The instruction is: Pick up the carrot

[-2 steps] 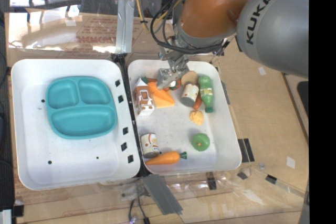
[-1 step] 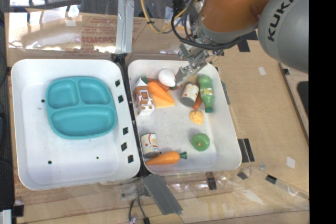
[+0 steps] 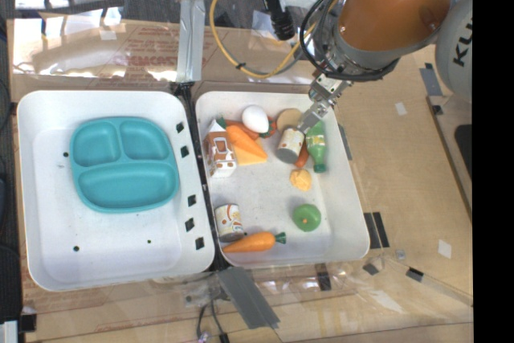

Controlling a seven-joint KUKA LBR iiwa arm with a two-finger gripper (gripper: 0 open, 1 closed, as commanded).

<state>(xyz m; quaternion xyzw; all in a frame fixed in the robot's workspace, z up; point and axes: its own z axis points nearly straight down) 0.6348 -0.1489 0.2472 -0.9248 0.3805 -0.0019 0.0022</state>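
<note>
Carrot (image 3: 251,242) lies flat at right bin (image 3: 353,205) front edge, well apart from hand (image 3: 312,118) near can (image 3: 289,144); hand grip state unclear, apparently empty.

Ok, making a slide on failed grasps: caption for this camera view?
Gripper hovers over the right bin's far side while the carrot lies untouched at its near edge.

Black letters "KU", prob. start of KUKA, on grey arm (image 3: 462,36) at right edge.
</note>
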